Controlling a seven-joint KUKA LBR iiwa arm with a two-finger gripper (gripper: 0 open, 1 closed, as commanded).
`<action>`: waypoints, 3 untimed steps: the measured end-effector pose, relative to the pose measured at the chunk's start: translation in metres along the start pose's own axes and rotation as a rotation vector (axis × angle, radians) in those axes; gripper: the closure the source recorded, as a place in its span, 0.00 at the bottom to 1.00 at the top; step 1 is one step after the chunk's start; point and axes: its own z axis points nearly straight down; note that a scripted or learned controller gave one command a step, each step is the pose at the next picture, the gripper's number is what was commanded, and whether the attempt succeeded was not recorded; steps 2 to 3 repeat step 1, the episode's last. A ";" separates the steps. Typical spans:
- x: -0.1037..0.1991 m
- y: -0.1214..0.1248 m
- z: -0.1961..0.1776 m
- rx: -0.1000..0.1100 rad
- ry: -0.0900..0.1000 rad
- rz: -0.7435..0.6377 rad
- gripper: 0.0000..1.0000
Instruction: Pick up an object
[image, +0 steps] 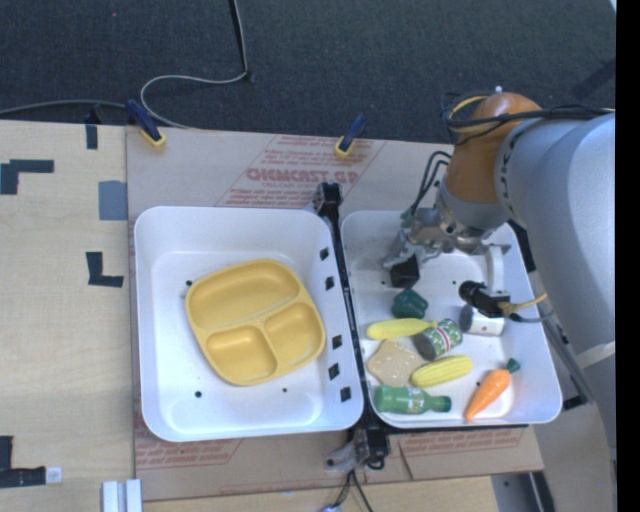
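Observation:
My gripper (438, 281) hangs over the back half of the right bin (545, 400), open, with one dark fingertip (403, 269) to the left and the other at the right. Only bare white bin floor shows between them. Just in front of the left fingertip lies a small dark green object (408, 303). A white and black piece (486, 322) lies just in front of the right fingertip. Further forward are a yellow banana (397, 328), a small can (438, 338), a bread slice (393, 362), a corn cob (441, 372), a green bottle (410, 401) and a carrot (488, 392).
The left bin (160, 380) holds a yellow divided plate (256, 320). A black clip joint (326, 196) sits where the bins meet at the back. The grey arm (560, 220) covers the right bin's right side. Two blue-yellow clamps (146, 122) sit on the cardboard behind.

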 end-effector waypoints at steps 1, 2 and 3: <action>0.088 -0.009 -0.089 0.002 0.003 -0.001 1.00; 0.088 -0.009 -0.089 0.002 0.003 -0.001 1.00; 0.088 -0.009 -0.089 0.002 0.003 -0.001 1.00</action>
